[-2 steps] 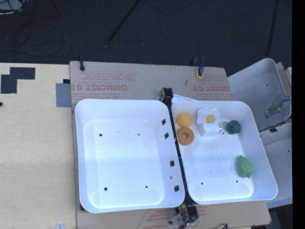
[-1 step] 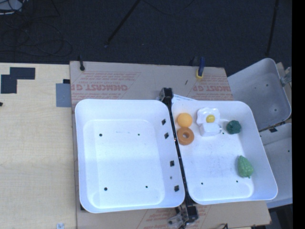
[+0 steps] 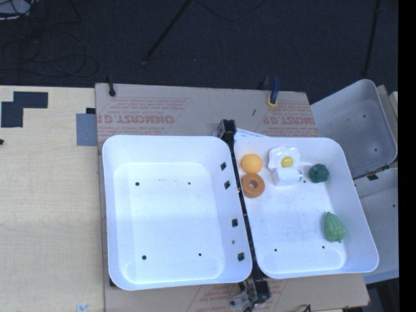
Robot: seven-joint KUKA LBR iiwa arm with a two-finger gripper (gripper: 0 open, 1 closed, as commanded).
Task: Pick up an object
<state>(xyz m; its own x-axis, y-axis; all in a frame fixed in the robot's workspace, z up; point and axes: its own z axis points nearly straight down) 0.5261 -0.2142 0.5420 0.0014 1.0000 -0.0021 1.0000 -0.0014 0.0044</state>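
The things to choose from all lie in the right bin [image 3: 364, 259], at the middle right of the frame: an orange ball [image 3: 251, 163] near the bin's upper left corner, an orange ring [image 3: 253, 186] just below it and touching or nearly so, a white block with a yellow spot [image 3: 285, 164] just right of the ball, a dark green lump [image 3: 318, 173] right of the block, and a lighter green lump [image 3: 334, 227] lower down toward the right wall, well apart from the rest. All look like small toy pieces, so I judge them light and not fragile. The ball is likely smooth and apt to roll off a poor grip; the ring lies flat and offers little height to close on; the block looks stiff with flat sides, a fair hold across its width, though the ball and the dark lump crowd it. The lighter green lump seems the easiest pick, since bare floor surrounds it and fingers could come down on either side of its narrow width; only the right wall stands near. The left bin [image 3: 117, 174] sits beside it, the two joined by a black divider strip [image 3: 235, 200] down the centre. Both rest on a cardboard sheet [image 3: 169, 112] on the pale table [image 3: 45, 207], with a grey plate [image 3: 354, 119] at the upper right and dark floor above. As for the pincer, I cannot tell its state or whether it has hold of anything.
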